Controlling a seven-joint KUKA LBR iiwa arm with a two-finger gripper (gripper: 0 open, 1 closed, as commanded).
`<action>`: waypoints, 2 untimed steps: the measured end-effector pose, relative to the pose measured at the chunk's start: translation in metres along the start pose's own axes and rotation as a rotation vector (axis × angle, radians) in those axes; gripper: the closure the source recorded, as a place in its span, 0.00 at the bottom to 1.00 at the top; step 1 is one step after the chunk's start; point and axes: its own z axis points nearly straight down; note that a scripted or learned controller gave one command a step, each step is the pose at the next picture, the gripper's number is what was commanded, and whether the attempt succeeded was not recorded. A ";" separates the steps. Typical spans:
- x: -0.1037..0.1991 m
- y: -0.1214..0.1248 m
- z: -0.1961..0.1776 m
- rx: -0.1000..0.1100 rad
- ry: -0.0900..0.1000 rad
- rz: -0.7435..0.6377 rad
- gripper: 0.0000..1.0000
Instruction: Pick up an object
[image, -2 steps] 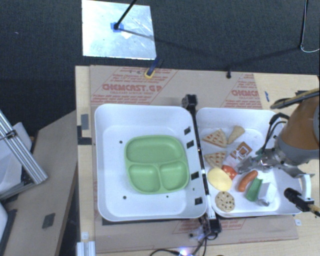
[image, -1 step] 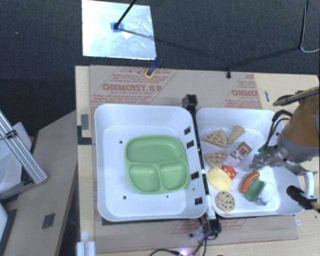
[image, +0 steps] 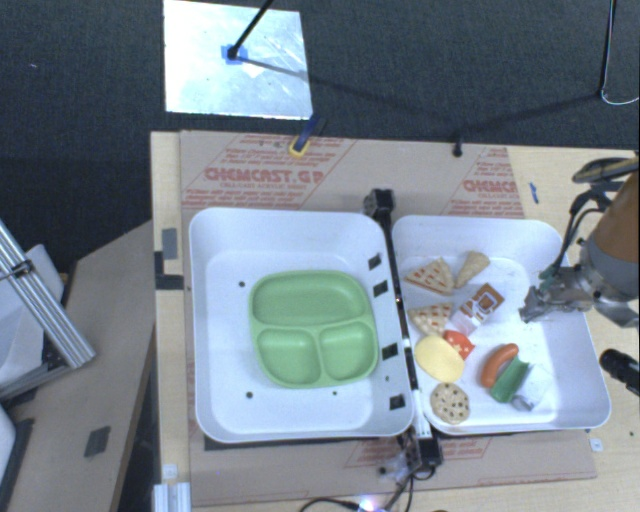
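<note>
Reaching in from the right, the arm (image: 612, 235) was cut off by the frame edge, so only its grey wrist and a slice of the orange band showed. The gripper (image: 548, 300) sat low over the right rim of the right bin (image: 540, 240), dark and blurred; whether it was spread or closed could not be told, and nothing could be seen between its tips. It looked to be just above or against the bin's inner wall, apart from all the toy food.

The right bin held the objects (all small, some hard to name). Two waffle-patterned triangles lay near its left side, one (image: 431, 274) above the other (image: 432, 318), with a pale wedge (image: 472, 265) just beside the upper one. A small brown-and-white box (image: 483, 302) lay near the middle. Below it, a yellow rounded piece (image: 439, 357) touched a red piece (image: 458, 342) partly tucked behind it. A chocolate-chip cookie (image: 450, 402) lay near the front wall. To the right, an orange-red sausage shape (image: 499, 363) rested against a green piece (image: 513, 382) with a grey end, too small to identify.

The left bin (image: 215, 300) carried a green divided tray (image: 308, 328), one long compartment at the back and two at the front. Both bins sat on a cardboard sheet (image: 260, 170) on the counter (image: 165, 180).
</note>
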 end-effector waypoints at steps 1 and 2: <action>0.003 0.001 -0.064 0.001 0.001 -0.001 1.00; 0.003 0.002 -0.066 0.005 0.002 -0.001 1.00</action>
